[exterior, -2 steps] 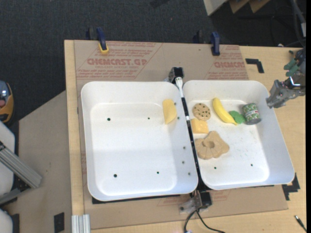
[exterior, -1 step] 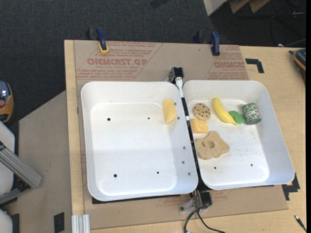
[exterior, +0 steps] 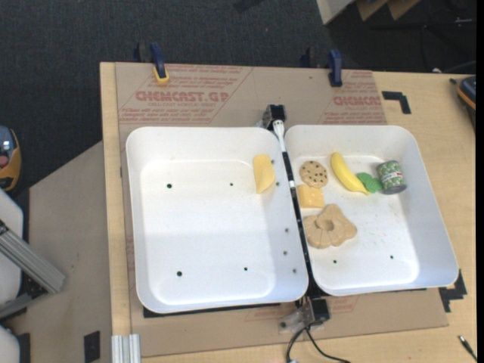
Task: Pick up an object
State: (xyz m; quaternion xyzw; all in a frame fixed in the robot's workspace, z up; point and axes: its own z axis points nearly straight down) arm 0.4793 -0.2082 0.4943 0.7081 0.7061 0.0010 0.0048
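Two shallow white bins sit side by side: the left bin [exterior: 151, 240] at frame centre-left, the right bin [exterior: 423, 225] at centre-right. The left bin holds one yellow piece [exterior: 263, 174] at its upper right. The right bin holds six things: one cookie [exterior: 313, 174], one banana [exterior: 347, 173], one green piece [exterior: 369, 181], one green-labelled can [exterior: 392, 177], one yellow block [exterior: 310, 197], one tan pretzel-like piece [exterior: 330, 228]

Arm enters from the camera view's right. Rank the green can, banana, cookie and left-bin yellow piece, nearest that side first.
1. Green can, far right of the right bin.
2. Banana, just left of it.
3. Cookie, that bin's left side.
4. Yellow piece, left bin.
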